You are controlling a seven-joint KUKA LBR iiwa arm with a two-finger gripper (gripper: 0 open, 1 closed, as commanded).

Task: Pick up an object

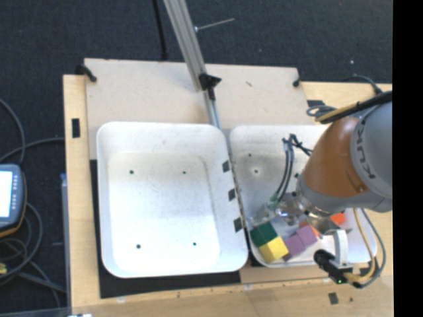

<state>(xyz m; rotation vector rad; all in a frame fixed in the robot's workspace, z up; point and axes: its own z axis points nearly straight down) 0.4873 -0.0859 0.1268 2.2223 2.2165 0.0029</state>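
Observation:
The arm's orange band and grey wrist (344, 167) hang over the right bin (258, 150). Under the wrist, the gripper (285, 211) sits low in the bin's front part, mostly covered by the arm. Right beside it lie a green block (263, 233), a yellow block (273, 249) and a purple block (301, 240), bunched in the front left corner of that bin. A small orange-red piece (338, 220) peeks out at the wrist's right edge. Nothing can be seen held by the gripper.
The left bin (165, 197) stands next to the right one, divided by their touching rims. A slanted metal rail (188, 41) runs from the top down to the bins' junction. Cables trail at the right bin's front right corner (357, 273).

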